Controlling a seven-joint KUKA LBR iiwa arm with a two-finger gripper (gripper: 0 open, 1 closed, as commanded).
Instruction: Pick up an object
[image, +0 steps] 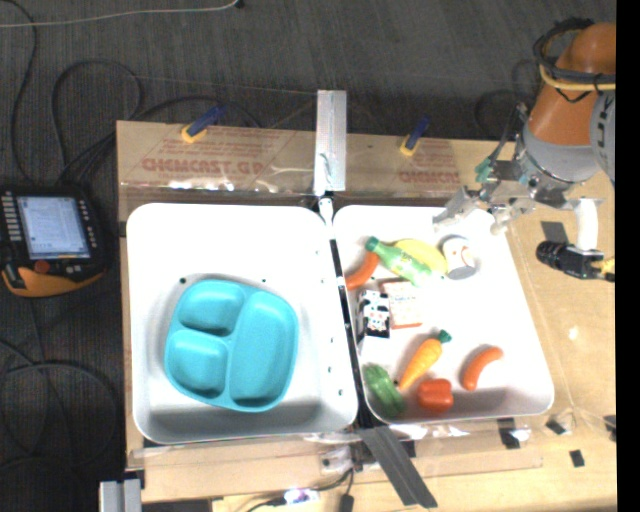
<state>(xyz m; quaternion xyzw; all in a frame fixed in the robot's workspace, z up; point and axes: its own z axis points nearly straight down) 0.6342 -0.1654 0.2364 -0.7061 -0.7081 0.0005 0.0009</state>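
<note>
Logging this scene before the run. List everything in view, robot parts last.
bins: 2, white, side by side on the bench
tray: 1, turquoise, three compartments, left bin
bottle: 1, green, right bin top
banana: 1, yellow, beside the bottle
carrot: 1, orange, right bin middle
sausage: 1, orange, right bin lower right
tomato: 1, red, right bin front
cards: 2, small, printed, right bin centre
pendant: 1, black, floor at left
clamps: 2, yellow-blue, back board
arm: 1, grey and orange, upper right
pincer: 1, right bin's top edge

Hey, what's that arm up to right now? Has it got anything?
Pincer hovers at right bin's far edge, nothing seen in it. Toy carrot, banana, green bottle lie in the bin. Path looks open.
</note>
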